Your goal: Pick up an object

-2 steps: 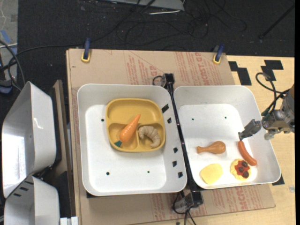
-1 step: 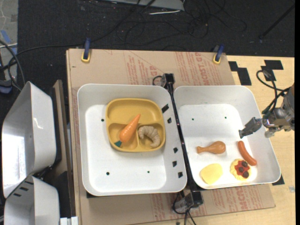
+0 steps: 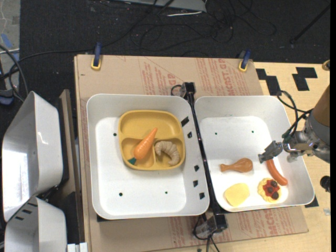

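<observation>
The pincer point(image 3: 270, 152) hangs in the right bin point(image 3: 231, 112) just above the sausage point(image 3: 276, 172), beside the drumstick point(image 3: 237, 166); its grip cannot be told.

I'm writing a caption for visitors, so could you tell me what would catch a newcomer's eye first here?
The yellow divided plate in the left bin, holding a carrot and a shrimp. Then the right bin, where the gripper hangs beside a chicken drumstick and a sausage.

My white bins point(image 3: 105, 193) hold a yellow plate point(image 3: 126, 127), an orange carrot point(image 3: 145, 143), a pale shrimp point(image 3: 168, 151), a red sausage point(image 3: 276, 172) and a brown drumstick point(image 3: 237, 166).
</observation>
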You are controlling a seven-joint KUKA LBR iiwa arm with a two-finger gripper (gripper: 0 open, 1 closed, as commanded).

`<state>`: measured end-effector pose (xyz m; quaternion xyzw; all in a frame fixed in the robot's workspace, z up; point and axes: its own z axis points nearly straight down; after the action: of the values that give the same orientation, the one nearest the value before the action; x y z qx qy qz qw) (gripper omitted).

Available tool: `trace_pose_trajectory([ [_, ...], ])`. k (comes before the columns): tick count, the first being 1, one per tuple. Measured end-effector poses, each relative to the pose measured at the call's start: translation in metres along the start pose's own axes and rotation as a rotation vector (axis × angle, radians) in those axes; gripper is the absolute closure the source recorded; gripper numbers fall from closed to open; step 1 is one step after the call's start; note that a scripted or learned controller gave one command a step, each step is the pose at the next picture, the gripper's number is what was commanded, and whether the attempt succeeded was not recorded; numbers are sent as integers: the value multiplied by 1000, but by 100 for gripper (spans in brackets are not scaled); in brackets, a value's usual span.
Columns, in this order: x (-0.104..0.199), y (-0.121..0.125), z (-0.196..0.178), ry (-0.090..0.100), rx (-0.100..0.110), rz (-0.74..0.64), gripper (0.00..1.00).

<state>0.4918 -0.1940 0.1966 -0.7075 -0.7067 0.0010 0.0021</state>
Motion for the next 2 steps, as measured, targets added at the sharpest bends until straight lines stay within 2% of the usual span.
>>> trace_pose_trajectory([
  [1, 4, -2, 64, 1, 1, 1, 0],
  [2, 5, -3, 107, 0, -1, 0, 0],
])
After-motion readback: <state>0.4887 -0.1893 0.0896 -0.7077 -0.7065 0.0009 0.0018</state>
